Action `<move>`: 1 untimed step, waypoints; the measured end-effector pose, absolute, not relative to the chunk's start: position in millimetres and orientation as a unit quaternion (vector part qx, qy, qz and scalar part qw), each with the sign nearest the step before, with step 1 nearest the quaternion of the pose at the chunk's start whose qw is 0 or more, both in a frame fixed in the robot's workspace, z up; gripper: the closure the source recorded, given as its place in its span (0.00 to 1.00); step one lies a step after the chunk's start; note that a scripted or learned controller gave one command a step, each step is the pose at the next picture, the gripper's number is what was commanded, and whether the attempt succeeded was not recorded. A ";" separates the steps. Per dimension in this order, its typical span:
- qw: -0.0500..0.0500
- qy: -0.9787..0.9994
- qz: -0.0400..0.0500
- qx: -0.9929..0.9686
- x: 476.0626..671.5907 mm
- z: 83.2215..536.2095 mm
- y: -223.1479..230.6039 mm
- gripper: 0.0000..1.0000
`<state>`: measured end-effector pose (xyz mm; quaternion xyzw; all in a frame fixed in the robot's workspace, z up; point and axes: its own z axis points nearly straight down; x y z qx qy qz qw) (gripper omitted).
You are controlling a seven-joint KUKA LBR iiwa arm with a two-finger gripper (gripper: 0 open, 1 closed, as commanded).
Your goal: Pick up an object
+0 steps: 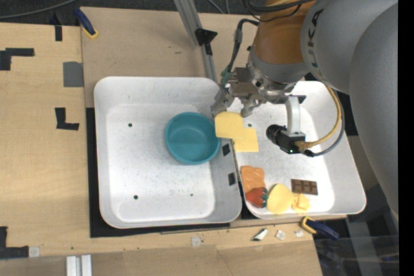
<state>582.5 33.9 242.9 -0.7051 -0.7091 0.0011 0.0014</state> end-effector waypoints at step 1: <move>0.001 -0.710 0.000 -0.704 583.2 246.1 90.6 1.00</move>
